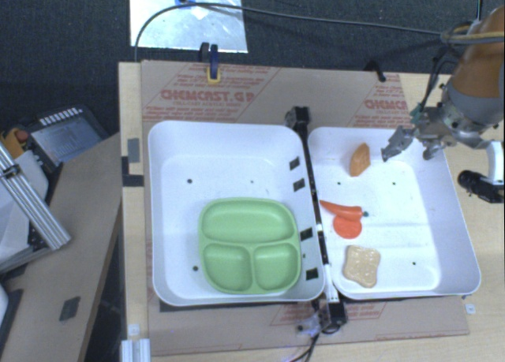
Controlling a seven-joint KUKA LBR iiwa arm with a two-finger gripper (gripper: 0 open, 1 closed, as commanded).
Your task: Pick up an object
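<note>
Hovering above the far end of the right bin point(454, 218), the gripper point(412, 146) has its fingers apart around nothing, well placed for the bun point(360, 159) lying just beside it on the floor.

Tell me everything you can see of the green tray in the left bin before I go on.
The green tray is a pale green, plastic-looking plate with rounded corners and three compartments: one long one across the far side and two smaller ones on the near side. All three look empty. It lies flat, right way up, on the floor of the left bin, toward its near right corner, close to the wall shared with the right bin. Nothing else touches it; the hand is over the right bin.
</note>
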